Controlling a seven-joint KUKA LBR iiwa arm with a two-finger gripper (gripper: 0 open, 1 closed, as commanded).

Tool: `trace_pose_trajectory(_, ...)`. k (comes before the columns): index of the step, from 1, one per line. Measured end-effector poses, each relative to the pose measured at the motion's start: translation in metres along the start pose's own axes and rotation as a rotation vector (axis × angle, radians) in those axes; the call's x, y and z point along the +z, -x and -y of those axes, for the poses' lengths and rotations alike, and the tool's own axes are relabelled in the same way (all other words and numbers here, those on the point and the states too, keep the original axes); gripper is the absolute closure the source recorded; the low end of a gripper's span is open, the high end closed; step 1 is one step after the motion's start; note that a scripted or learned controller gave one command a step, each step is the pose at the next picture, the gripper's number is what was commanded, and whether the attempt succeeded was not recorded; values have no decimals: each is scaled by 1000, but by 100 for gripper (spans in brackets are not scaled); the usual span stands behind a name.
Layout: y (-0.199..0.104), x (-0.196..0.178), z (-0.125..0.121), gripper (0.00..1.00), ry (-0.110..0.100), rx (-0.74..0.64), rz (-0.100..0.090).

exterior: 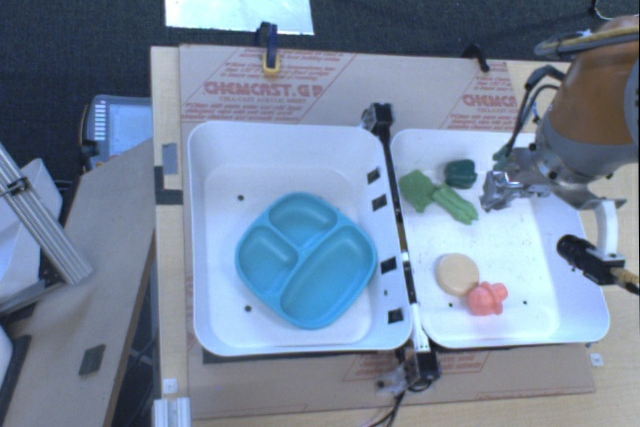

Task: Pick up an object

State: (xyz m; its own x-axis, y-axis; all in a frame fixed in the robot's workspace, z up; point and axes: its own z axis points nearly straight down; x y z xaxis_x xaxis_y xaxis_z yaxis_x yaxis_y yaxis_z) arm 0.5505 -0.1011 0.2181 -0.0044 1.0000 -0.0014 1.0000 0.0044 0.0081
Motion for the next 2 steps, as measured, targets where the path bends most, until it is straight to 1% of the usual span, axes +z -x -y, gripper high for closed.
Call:
trace_pose_trajectory(1, 0, -25, -2, 100, -3, 0, -1)
trace_pose_trajectory(2, -46, -32, -29, 100, -4, -5, -3)
